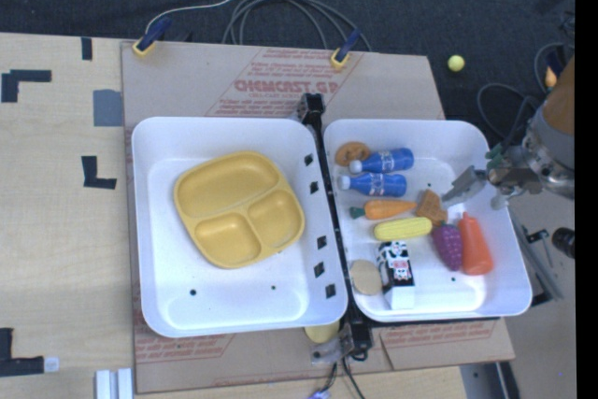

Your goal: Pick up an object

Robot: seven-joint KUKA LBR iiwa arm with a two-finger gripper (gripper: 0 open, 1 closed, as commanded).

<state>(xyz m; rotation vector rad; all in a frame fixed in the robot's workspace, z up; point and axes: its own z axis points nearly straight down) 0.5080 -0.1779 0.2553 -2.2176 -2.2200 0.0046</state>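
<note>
Gripper (pixel 472 182) at the right bin's (pixel 425 129) right edge
I can't tell its state; I'd take the light, stiff orange bottle (pixel 475 246) across its middle

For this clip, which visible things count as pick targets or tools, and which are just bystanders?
Job:
gripper, at the right bin
two blue bottles
carrot
corn
grapes
orange bottle
milk carton
cookie

Lying about:
yellow plate in the left bin
yellow ball on the floor
cables
</note>
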